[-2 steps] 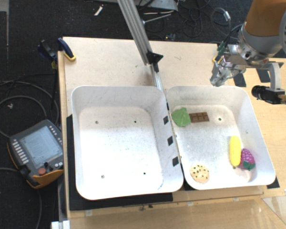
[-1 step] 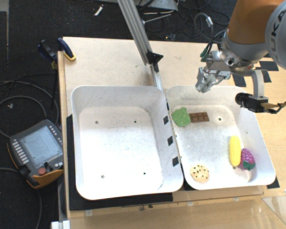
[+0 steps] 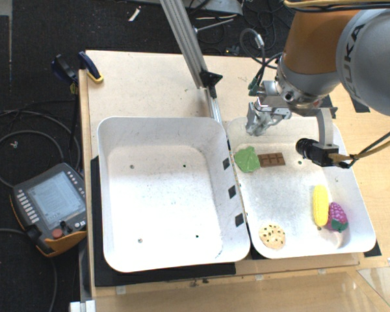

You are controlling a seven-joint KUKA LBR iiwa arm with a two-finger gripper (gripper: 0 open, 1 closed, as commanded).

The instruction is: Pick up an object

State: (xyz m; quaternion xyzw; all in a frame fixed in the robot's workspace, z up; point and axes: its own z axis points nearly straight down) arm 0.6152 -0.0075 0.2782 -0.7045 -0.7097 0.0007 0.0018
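Observation:
The right bin point(image 3: 292, 197) holds a green leafy piece point(image 3: 247, 159) and a brown chocolate bar point(image 3: 271, 160) near its far edge. A yellow corn cob point(image 3: 320, 205) and a purple grape bunch point(image 3: 337, 216) lie by its right wall, and a speckled cookie point(image 3: 272, 236) sits near the front. My gripper point(image 3: 257, 126) hangs above the bin's far left corner, a little beyond the green piece and the chocolate bar, with nothing seen between its fingers.
The left bin point(image 3: 162, 187) stands beside the right one, their walls meeting in the middle. A slanted metal rail point(image 3: 185, 38) runs down to the bins' far junction. A teach pendant point(image 3: 49, 203) lies off the bench at left.

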